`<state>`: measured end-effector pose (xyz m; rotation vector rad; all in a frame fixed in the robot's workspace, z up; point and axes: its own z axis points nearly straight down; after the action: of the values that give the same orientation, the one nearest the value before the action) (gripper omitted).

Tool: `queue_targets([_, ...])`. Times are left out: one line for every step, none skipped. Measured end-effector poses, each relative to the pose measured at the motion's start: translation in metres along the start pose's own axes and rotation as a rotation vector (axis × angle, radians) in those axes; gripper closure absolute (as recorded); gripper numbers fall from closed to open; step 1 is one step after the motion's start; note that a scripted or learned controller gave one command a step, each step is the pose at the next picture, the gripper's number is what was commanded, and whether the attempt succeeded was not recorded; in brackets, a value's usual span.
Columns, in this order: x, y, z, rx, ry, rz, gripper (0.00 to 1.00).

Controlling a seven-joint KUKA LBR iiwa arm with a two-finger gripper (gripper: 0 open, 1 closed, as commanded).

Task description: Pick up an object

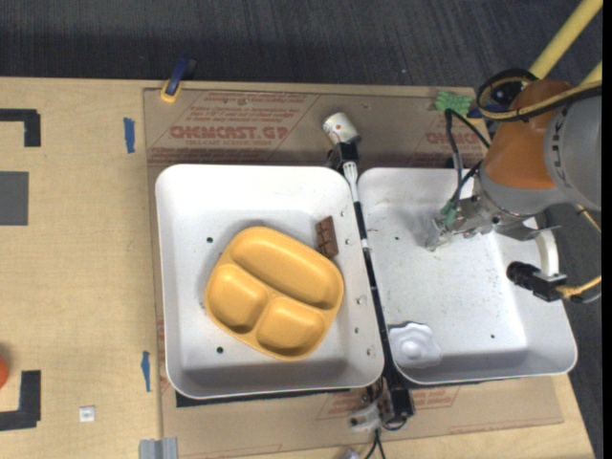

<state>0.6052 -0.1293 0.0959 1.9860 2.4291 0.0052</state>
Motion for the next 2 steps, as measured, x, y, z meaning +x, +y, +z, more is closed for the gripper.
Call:
queue_targets([0.000,0.000,0.000,0.000,0.000,0.000,0.00])
queue_targets([-0.050,-0.070,0.010,0.005,0.016,0.125,0.00])
